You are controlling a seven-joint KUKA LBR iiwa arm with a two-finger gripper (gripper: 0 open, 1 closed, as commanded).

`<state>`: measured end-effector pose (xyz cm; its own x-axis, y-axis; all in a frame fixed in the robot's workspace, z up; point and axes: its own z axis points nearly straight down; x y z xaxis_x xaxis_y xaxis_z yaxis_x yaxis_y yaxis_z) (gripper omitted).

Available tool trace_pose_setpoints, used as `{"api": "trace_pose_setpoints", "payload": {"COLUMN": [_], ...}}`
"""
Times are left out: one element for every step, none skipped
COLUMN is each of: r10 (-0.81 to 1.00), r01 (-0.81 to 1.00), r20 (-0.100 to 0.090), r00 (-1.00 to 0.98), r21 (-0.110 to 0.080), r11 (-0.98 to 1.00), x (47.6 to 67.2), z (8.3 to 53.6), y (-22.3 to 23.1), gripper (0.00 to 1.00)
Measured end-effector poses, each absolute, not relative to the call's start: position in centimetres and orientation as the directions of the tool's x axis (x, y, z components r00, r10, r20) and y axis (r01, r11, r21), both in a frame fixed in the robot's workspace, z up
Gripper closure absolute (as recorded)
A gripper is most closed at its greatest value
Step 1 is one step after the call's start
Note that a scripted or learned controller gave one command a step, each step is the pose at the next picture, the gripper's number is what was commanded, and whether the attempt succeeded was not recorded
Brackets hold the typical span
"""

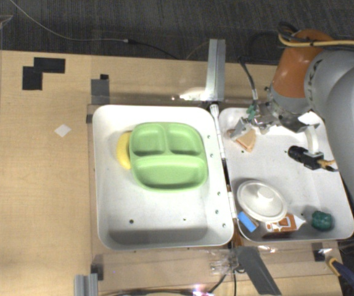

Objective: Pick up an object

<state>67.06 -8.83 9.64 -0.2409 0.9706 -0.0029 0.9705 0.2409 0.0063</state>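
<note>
Gripper (255, 117) is at the far corner of the right bin (282, 168), on the divider side. Can't tell from this angle whether it's apart or closed. Nothing visibly clamped in it, so I'm not calling a grasp.

Closest candidate is the tan wedge (246, 142), just beside the tool on its near side and a touch toward the divider. Can't tell if they're touching. It's short and stubby, and the long axis looks roughly diagonal, but it's small, so low confidence.

Key relation, my read: the wedge is offset from the tool toward the near edge, not under it. A straight drop would probably miss or clip it. It likely needs a small nearward shift first, then closing across the short side.

Further out, same bin: white bowl (262, 199) well apart on the near side. Past it, along the near wall, are a blue piece (246, 222), an orange carton (283, 226) and a dark green ball (322, 221).

Farthest out, across the divider, the left bin (152, 217) holds 1 green divided plate (166, 155) with 1 yellow item (122, 150) tucked under its outer edge. Only 1 arm, so no choice of reach.
</note>
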Motion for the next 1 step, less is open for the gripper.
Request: {"api": "trace_pose_setpoints", "payload": {"r10": [0.97], "r01": [0.97], "r20": [-0.003], "r00": [-0.241], "r21": [0.006], "r11": [0.241], "x": [67.06], "z": [9.63], "y": [-8.8], "gripper": [0.0]}}
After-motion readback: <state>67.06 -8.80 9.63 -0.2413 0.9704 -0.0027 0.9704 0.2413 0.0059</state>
